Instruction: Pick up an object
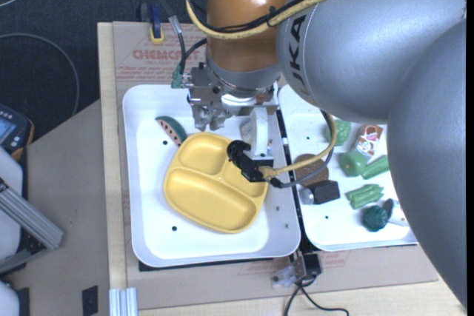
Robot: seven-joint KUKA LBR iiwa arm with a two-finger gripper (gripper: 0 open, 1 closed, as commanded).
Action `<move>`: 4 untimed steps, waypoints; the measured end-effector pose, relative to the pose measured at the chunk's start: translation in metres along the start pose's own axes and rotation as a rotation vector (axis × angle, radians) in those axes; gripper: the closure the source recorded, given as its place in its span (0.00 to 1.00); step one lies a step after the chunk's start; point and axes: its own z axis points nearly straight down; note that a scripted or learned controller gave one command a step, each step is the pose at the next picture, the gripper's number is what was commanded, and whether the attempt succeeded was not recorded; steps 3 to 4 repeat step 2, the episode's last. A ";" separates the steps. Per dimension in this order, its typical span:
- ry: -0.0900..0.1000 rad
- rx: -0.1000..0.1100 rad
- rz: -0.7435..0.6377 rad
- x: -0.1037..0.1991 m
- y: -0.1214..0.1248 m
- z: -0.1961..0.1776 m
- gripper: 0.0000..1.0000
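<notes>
A yellow divided plate (211,192) lies in the middle of the left bin (141,181). A watermelon-slice toy (172,131) rests against the plate's far left side. My gripper (209,118) hangs over the far part of the left bin, just beyond the plate's far rim and to the right of the slice. Nothing shows held under it. The arm's large grey body and orange band cover the far side of both bins.
The right bin (355,237) holds a black block (326,192), a brown piece (309,165), a red and white pack (368,137), and several green toy vegetables (364,195). A dark green lump (376,216) lies near its front.
</notes>
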 end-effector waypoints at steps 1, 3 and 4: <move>-0.003 0.008 0.004 -0.073 -0.007 0.084 1.00; 0.008 -0.019 -0.006 -0.062 -0.018 -0.060 1.00; 0.008 -0.019 -0.006 -0.062 -0.018 -0.060 1.00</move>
